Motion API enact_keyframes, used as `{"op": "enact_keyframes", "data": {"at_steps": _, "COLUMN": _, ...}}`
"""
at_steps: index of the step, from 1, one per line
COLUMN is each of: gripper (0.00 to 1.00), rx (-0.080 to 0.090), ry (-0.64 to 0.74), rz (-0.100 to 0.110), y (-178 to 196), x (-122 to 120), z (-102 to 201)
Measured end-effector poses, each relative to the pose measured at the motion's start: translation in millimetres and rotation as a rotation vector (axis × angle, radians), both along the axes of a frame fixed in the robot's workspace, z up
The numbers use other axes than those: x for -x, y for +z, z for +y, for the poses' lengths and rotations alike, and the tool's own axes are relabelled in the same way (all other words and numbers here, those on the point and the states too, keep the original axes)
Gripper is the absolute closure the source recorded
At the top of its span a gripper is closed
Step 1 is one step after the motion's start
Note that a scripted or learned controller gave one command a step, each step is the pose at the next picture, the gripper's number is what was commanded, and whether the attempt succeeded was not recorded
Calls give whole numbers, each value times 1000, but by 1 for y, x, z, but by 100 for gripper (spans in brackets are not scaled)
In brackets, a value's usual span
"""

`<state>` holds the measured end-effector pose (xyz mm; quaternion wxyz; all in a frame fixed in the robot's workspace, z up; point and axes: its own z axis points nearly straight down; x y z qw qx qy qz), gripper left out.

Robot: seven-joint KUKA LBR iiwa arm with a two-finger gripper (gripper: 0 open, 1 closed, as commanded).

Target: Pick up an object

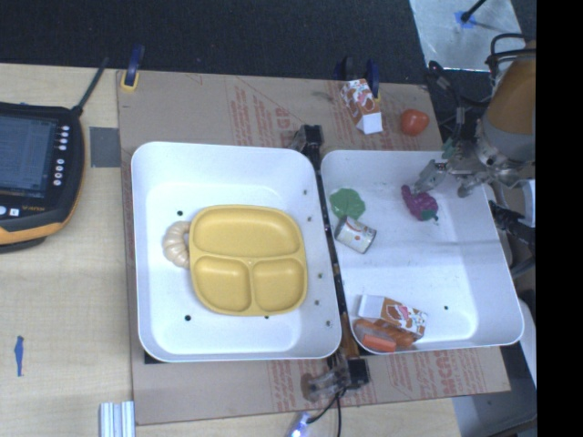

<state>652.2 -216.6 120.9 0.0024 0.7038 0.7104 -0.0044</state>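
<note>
At the upper right of the frame, the gripper is hovering over the right bin with its fingers spread, pinching nothing. Just left of it, purple grapes are lying on the bin floor. Farther left, a green toy and a small can are sitting together.

No text can be read here. The brown board under the bins carries faint reddish printing along its edges, too blurred to make out. The small cartons and packet bear coloured graphics, illegible.
</note>
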Motion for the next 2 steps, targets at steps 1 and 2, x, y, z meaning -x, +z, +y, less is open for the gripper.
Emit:
{"op": "enact_keyframes", "data": {"at_steps": 1, "gripper": 0, "rx": -9, "ry": -2, "rz": 2, "y": -30, "x": 24, "z": 51}}
{"op": "enact_keyframes", "data": {"at_steps": 2, "gripper": 0, "rx": -10, "ry": -7, "rz": -1, "y": -29, "x": -4, "z": 5}}
